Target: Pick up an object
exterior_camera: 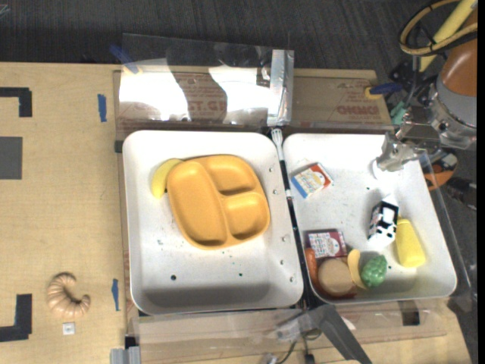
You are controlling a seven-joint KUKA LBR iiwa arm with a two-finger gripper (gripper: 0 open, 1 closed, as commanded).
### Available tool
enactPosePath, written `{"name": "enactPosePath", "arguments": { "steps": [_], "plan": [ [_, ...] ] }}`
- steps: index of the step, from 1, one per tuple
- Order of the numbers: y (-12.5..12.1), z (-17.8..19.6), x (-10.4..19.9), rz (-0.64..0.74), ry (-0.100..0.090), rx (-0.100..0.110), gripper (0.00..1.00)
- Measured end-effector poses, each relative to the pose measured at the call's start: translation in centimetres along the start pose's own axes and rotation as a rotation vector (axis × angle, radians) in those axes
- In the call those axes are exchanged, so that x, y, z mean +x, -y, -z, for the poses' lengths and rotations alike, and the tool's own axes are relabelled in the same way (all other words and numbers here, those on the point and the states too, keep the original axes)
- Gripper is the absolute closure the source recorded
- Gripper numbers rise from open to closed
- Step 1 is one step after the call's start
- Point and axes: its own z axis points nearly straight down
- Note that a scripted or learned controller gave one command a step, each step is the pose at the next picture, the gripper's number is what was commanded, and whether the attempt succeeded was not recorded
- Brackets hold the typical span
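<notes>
My gripper (394, 156) hangs over the far right corner of the right bin (439, 279), with nothing visibly in it. Below it in that bin lie a black-and-white toy cow (384, 220) and a yellow block-like piece (409, 243) side by side. A small white, orange and blue carton (311, 180) lies near the bin's left wall. Along the front edge sit a red packet (326, 243), a brown round bun (336, 276), a green broccoli (373, 271) and an orange carrot (309, 261).
The left bin (144, 279) holds a yellow divided plate (218, 199) with a banana (160, 176) tucked under its left edge. A toy croissant (67, 294) lies on the bench at the far left. Cardboard and shiny plastic (204, 89) stand behind the bins.
</notes>
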Motion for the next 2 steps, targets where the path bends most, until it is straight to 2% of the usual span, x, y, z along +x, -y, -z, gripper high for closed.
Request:
{"name": "enactPosePath", "arguments": {
  "steps": [1,2],
  "plan": [
    [2.7,3.1,9.5,0.43,0.0,-0.003,1.0],
    [-1.5,1.3,10.7,0.909,0.002,-0.005,1.0]
  ]
}}
